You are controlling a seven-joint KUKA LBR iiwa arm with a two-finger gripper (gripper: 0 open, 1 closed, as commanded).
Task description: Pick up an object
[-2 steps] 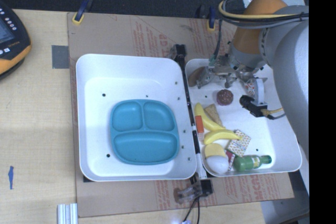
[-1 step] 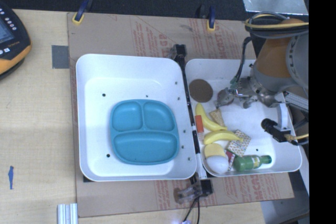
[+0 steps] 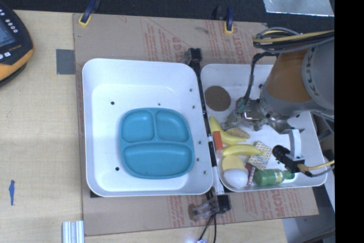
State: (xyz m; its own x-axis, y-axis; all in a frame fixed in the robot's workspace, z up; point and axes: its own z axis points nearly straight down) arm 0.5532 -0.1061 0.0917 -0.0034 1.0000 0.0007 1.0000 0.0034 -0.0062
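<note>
Red printed lettering runs along the brown cardboard sheet [image 3: 170,37] under both bins; it is too small to read. The left bin [image 3: 96,122], smooth white plastic, holds a teal three-compartment plate [image 3: 156,142]. The right bin [image 3: 318,176] contains a round brown disc [image 3: 218,98], two yellow bananas [image 3: 239,150], a white egg shape [image 3: 235,178] and a green bottle [image 3: 270,177] lying flat. The gripper [image 3: 250,111] sits low above the bananas; whether it is wide, narrow or holding cannot be told.
</note>
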